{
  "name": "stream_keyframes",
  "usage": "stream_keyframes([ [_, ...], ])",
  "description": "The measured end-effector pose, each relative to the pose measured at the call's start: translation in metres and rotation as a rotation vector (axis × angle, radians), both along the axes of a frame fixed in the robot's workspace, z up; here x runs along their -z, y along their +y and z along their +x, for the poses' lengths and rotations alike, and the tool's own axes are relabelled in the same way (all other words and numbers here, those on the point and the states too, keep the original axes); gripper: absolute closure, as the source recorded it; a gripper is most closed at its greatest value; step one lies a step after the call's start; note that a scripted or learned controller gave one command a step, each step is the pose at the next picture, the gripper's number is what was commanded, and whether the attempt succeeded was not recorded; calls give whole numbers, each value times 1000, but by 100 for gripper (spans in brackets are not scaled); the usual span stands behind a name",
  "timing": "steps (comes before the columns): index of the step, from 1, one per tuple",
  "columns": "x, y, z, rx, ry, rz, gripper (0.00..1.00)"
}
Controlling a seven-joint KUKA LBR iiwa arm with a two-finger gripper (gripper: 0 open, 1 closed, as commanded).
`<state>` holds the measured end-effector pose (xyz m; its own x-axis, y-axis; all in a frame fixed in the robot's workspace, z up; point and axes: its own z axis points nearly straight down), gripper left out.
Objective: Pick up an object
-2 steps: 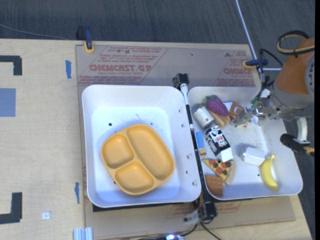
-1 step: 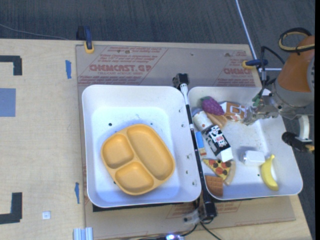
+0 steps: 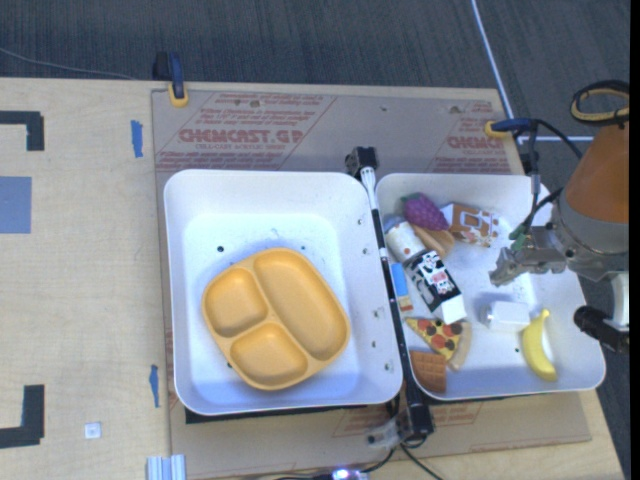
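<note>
The right white bin [image 3: 590, 368] holds several toy items. A purple grape bunch [image 3: 424, 210] and an orange-and-white box [image 3: 471, 224] lie at the back. A white bottle [image 3: 404, 240] and a black-and-white carton [image 3: 436, 280] lie along the left side. A pizza slice [image 3: 441, 335] and a waffle piece [image 3: 428, 370] sit at the front left. A yellow banana [image 3: 538, 345] and a small white block [image 3: 506, 314] lie at the front right. My gripper [image 3: 508, 268] hangs over the right half of this bin, just above the white block, with nothing visibly held.
The left white bin [image 3: 190, 218] holds a yellow three-compartment plate [image 3: 275, 318]. A black divider with a clamp [image 3: 362, 160] runs between the bins. The arm's orange band [image 3: 603, 173] and cables lie at the right edge. Both bins rest on a cardboard sheet [image 3: 250, 128].
</note>
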<state>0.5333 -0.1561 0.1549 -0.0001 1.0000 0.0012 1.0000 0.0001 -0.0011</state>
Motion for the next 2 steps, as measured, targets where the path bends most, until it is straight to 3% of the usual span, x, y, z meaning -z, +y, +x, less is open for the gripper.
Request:
stream_keyframes([
  [1, 29, 44, -47, 0, 1, 0, 100],
  [2, -30, 66, 49, -1, -4, -1, 100],
])
